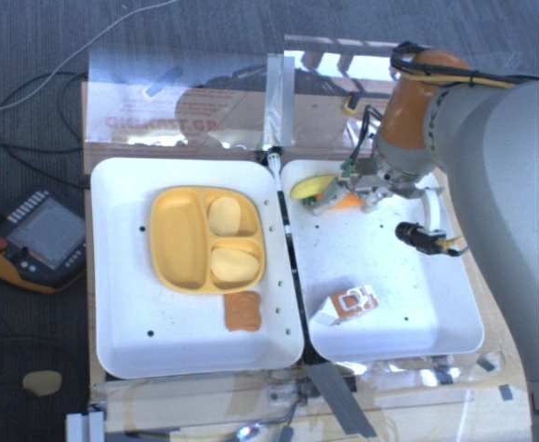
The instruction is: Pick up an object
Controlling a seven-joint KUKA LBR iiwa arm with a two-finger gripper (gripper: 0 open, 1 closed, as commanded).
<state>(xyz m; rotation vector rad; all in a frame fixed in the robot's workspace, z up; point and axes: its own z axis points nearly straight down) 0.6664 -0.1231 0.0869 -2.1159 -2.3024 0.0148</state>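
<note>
The pincer (350,194) sits low at the far edge of the right bin (453,339), beside a yellow banana-like piece (310,188) and an orange carrot-like piece (343,203); whether it grips either cannot be told, so the pick looks unfinished. A small carton (354,302) lies nearer, well apart. The left bin (122,339) holds a yellow divided tray (172,238) and a brown piece (243,311)

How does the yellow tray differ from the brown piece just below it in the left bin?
The tray is yellow; the brown piece is tan-brown. The tray is far larger. The tray has compartments, and two hold pale round things; the brown piece is a flat, plain slab. Both lie flat in the left bin, close together.
</note>
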